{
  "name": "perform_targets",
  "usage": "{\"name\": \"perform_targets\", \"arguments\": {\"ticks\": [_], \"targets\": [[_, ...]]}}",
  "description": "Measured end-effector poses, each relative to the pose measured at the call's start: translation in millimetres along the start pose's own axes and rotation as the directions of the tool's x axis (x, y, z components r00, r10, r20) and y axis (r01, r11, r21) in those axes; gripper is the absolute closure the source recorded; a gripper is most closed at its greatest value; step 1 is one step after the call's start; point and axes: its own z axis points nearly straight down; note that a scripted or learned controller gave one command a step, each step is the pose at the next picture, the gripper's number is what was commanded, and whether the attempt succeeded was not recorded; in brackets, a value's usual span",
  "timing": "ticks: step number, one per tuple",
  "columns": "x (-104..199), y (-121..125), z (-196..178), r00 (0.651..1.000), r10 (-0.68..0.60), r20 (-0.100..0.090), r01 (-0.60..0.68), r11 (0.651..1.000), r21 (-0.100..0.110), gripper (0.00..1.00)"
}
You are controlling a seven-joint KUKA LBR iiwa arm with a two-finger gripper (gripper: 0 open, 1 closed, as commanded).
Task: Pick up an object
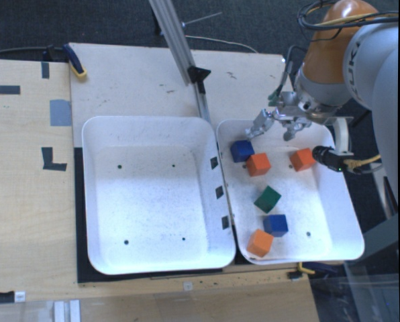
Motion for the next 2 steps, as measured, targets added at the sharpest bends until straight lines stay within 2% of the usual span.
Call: {"name": "perform_targets", "arguments": {"ticks": [1, 2], "targets": [[-7, 13, 128, 1.0, 0.002, 0.0, -0.002, 1.0, 0.003, 0.0], [-7, 15, 114, 1.0, 0.001, 0.001, -0.001, 1.0, -0.003, 1.0]]}}
